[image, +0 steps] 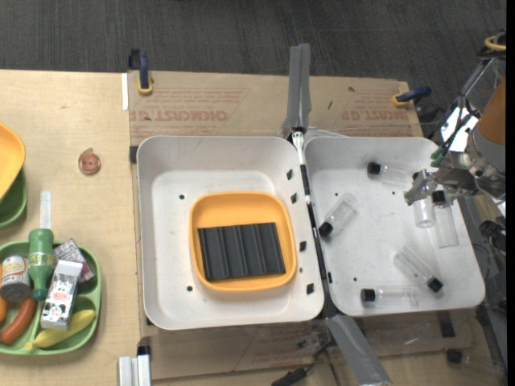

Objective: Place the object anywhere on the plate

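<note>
Beyond the bench, dark grey carpet. On the bench (64,119), pale wood at the left and brown cardboard (217,107) under the two bins, clamped at its back corners.

In the left bin (161,167), an orange plate (241,203) near the middle, with a dark ribbed insert (241,250) covering most of it. Nothing else on the plate.

In the right bin (354,155), clear vials with black caps, scattered well apart: one (378,169) near the back edge, one (336,215) by the left wall, one (420,268) towards the front right corner, one (382,296) along the front edge.

At the right bin's right edge, the gripper (426,187), reaching in from the right. Just below it, touching or nearly so, a further vial (424,213), standing roughly upright, well apart from the plate. Impossible to tell whether clenched, released or grasping that vial: too small and cluttered.

At the bench's left front corner, a green tray (88,316) of toy food; at the left edge, an orange bowl (10,159); near it, a small pink disc (89,162).
</note>
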Robot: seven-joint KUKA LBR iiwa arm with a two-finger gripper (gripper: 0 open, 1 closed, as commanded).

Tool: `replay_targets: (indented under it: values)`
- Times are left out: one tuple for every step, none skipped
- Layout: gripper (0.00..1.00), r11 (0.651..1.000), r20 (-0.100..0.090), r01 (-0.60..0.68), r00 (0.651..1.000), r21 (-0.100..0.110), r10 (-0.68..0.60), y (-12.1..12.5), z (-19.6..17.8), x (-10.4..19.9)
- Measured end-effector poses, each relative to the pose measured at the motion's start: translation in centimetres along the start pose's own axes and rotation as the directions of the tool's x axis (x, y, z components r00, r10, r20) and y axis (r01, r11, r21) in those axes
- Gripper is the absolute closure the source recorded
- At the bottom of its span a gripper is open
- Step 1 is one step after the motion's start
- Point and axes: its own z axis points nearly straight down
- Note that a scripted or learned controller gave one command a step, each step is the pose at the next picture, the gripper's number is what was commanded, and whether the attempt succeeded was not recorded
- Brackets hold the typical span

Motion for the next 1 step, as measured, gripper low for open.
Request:
replay_targets:
  values:
    - [1.0, 0.99, 0.002, 0.138, 0.99, 0.0, -0.138, 7.86, -2.19, -2.77]
